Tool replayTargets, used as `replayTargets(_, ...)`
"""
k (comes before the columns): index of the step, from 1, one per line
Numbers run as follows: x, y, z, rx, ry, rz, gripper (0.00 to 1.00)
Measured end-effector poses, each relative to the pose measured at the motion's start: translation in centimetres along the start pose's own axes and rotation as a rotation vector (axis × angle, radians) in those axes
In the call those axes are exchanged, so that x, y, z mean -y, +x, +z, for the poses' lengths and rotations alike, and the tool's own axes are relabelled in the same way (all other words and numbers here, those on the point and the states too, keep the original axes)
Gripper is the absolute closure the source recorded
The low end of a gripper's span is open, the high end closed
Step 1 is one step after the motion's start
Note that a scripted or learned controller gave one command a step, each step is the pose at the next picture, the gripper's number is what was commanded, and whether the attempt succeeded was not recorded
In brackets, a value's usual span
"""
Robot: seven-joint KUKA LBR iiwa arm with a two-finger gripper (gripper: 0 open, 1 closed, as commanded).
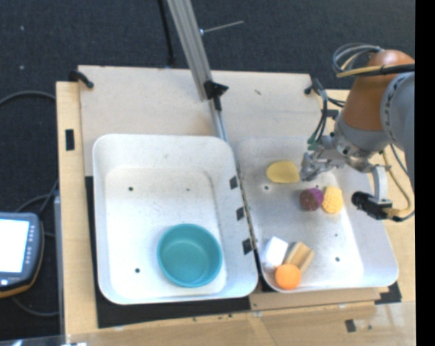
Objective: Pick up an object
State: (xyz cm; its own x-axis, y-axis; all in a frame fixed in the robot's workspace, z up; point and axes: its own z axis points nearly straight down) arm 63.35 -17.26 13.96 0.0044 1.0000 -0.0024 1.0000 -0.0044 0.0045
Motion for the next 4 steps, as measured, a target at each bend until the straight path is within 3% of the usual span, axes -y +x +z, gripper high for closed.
replayTargets(1, -0.8, 0.5, -6.0, 0.0, -0.004, -0.007, 1.0)
replayTargets(2, -0.9, 0.4, -7.2, -0.002, 0.002, -0.007, 1.0)
replayTargets(4, 0.1, 11.9, -7.2, -0.004, 0.005, -0.011, 1.0)
